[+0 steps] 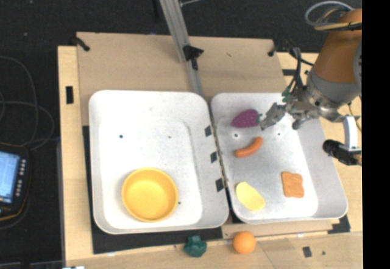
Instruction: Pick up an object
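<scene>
The right bin (317,140) holds a purple lump (245,118) at its far left, a small orange-red sausage shape (248,147) below it, an orange block (292,184) and a pale yellow piece (250,196) near the front. My gripper (284,117) hangs over the far part of this bin, just right of the purple lump. Its fingers (270,117) are spread apart, open, with nothing between them.
A yellow bowl (150,193) sits in the left bin (109,115) at the front. An orange ball (244,242) and a green object (195,246) lie on the bench in front of the bins. A slanted metal pole (177,24) rises behind the bins.
</scene>
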Motion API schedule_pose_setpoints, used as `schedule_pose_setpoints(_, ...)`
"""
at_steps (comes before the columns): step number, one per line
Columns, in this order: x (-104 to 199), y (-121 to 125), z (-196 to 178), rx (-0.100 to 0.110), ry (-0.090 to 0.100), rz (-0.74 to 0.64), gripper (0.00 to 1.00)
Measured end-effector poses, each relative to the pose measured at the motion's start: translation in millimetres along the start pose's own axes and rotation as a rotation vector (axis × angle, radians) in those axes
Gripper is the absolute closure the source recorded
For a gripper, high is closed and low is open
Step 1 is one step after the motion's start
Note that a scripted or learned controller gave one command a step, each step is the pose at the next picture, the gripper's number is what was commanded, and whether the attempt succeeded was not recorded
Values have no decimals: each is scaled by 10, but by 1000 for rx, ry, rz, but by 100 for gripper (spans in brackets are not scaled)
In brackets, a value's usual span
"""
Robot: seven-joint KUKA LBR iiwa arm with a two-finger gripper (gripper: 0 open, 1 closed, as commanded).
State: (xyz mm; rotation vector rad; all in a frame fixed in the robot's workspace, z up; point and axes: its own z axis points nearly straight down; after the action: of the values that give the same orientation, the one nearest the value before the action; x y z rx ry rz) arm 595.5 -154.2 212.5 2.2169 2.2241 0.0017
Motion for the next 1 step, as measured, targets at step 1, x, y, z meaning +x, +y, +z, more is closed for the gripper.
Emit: schedule_pose_setpoints(1,-1,0,0,0,0,1,0)
